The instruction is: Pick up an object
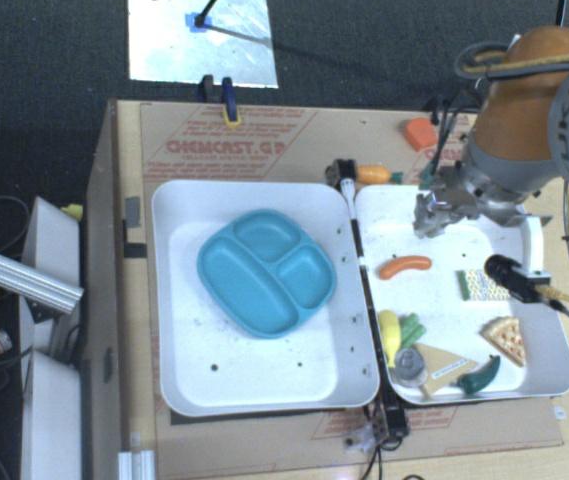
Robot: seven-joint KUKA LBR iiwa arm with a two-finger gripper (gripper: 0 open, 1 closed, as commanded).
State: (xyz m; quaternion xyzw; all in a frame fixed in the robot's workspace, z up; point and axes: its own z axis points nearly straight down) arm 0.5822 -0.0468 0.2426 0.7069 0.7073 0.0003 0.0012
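Tool hangs over upper part of right bin; finger state: cannot tell, view blurred. Nearest target: orange toy hot dog, just below-left of tool, long axis roughly horizontal.

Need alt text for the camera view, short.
The arm's end effector hangs over the right bin, above an orange sausage, holding nothing visible. That bin also holds toy food: a pizza slice, corn, a green pepper. The left bin holds a blue divided plate.
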